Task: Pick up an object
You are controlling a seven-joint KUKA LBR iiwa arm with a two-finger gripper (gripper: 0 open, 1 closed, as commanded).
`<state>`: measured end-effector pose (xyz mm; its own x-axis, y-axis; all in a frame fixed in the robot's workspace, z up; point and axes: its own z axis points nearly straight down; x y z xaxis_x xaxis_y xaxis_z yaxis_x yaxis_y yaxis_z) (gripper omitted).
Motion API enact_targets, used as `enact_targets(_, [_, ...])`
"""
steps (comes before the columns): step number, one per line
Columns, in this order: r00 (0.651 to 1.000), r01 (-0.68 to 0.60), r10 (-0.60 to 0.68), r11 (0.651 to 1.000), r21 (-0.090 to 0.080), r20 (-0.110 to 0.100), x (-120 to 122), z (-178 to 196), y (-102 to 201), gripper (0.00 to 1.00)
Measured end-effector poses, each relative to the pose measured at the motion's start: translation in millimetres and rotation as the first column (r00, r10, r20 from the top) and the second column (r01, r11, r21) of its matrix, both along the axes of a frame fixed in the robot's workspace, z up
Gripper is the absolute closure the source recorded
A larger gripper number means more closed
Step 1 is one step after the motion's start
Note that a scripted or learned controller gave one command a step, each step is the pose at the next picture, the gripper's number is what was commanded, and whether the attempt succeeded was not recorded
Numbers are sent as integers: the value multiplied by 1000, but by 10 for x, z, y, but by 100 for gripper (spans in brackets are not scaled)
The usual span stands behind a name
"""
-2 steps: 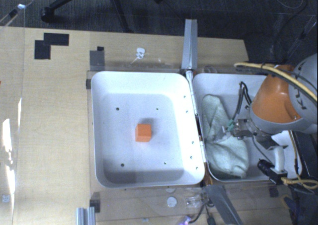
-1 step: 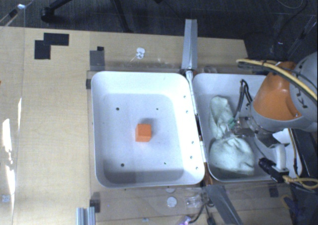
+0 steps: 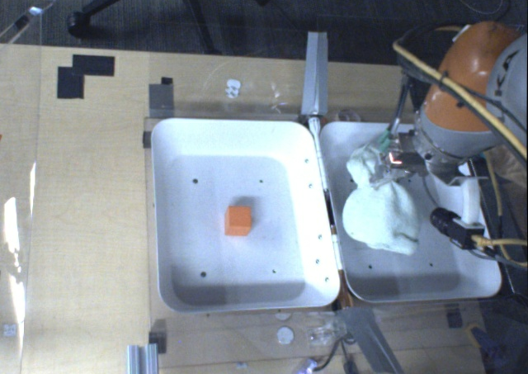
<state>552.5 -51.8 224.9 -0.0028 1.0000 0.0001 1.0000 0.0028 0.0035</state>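
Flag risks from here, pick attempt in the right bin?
1. The gripper sits at the top edge of the white cloth; a hold on a soft fold could slip, or lift only a corner.
2. The cloth is white on the white right bin, so its edges are hard to make out.
3. The orange cube lies alone in the left bin, away from the arm.

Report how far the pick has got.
Done: the arm has reached into the right bin, with the tool down at the white cloth.
In hand: it sits at the cloth's bunched upper end, but I cannot tell if the cloth is gripped; most of it lies on the bin floor.
Left: a visible grip and a lift. The orange cube lies untouched in the left bin.
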Motion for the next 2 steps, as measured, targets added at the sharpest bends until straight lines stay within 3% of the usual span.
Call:
enact_targets(1, [998, 57, -57, 998, 0, -4, -121, -352, 457, 100])
enact_targets(2, [990, -141, 141, 990, -2, -1, 769, -403, 380, 100])
